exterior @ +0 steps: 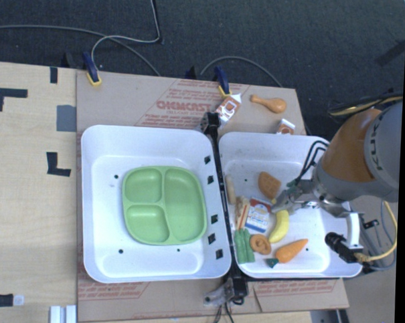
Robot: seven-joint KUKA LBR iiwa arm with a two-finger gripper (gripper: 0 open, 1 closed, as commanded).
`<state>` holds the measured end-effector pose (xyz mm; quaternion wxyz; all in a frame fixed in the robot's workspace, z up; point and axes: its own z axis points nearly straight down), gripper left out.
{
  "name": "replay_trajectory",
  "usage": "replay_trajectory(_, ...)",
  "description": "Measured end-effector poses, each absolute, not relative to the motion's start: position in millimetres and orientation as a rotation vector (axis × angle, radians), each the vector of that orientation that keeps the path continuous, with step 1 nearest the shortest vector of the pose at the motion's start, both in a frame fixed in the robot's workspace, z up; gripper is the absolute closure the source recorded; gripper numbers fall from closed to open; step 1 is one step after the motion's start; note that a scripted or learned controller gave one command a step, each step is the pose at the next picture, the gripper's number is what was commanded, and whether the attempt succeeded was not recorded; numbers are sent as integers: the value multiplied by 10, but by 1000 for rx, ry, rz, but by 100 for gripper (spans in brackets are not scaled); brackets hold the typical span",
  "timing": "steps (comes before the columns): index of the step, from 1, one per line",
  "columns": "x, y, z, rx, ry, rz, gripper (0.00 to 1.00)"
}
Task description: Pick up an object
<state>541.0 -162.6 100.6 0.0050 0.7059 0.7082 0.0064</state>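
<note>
Just beside the tool (286,200), grip unreadable, lies a curved yellow banana (279,226).

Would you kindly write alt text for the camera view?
A grey and orange robot arm lowers its gripper into the right bin above a banana, carrot and other toy food. The left bin holds a green divided plate.

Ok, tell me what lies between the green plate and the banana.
In the camera view, between the green plate and the banana lie the two bins' adjoining walls, then the small carton beside the banana.
</note>
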Motion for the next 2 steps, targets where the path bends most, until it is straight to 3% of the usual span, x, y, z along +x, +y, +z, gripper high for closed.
replay_trajectory(1, 6453, -945, 867, 2216, 2222, 7, 100)
replay_trajectory(2, 6113, -386, 1849, 2219, 2224, 1, 100)
